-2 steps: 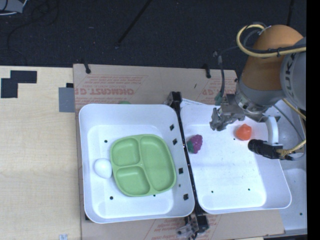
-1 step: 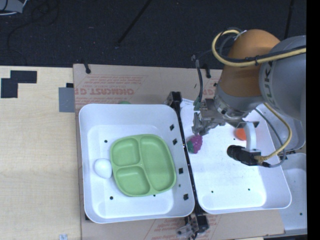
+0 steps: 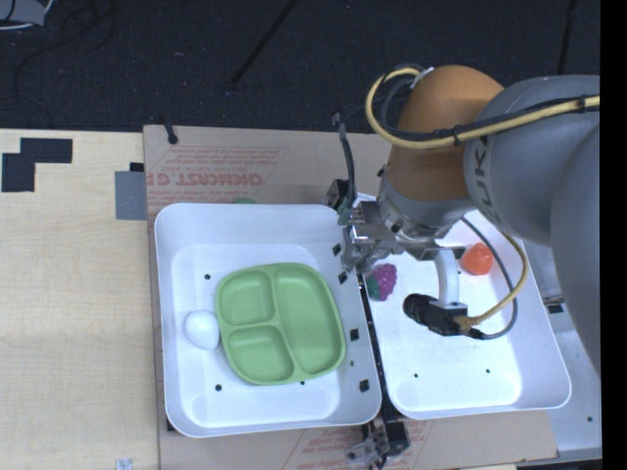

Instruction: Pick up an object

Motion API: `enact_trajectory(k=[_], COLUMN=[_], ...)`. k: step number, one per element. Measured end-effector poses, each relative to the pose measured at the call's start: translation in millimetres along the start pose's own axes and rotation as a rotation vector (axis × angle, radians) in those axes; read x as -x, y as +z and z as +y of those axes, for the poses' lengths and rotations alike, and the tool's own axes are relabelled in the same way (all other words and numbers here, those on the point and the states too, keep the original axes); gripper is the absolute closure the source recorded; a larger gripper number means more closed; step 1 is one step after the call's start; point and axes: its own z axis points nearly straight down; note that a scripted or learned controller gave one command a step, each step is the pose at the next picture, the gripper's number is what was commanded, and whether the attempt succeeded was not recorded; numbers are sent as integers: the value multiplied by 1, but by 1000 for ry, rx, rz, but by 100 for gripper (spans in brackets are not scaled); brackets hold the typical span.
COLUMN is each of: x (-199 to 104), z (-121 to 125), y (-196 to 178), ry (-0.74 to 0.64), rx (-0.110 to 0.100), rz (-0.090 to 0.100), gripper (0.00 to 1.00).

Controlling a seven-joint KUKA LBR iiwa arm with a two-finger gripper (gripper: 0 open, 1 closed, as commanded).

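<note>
My gripper (image 3: 367,258) hangs over the left edge of the right bin (image 3: 470,385), just above a purple object (image 3: 381,280) that lies beside the divider between the bins. The arm's wrist covers the fingers from above. An orange object (image 3: 478,259) rests further right in the same bin, partly behind a yellow cable. In the left bin (image 3: 186,360) lies a green three-compartment plate (image 3: 279,321) with a white ball (image 3: 202,329) touching its left side.
A black cylindrical part (image 3: 436,313) on the arm's cabling hangs over the middle of the right bin. The bins sit on a cardboard sheet (image 3: 245,169) on the wooden bench. The arm's bulk covers the right bin's back part.
</note>
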Motion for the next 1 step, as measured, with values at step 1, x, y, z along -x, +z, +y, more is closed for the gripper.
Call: enact_trajectory(k=[1], x=[-61], z=[15], y=[3], ry=[-1], rx=[3], rz=[0], gripper=[100])
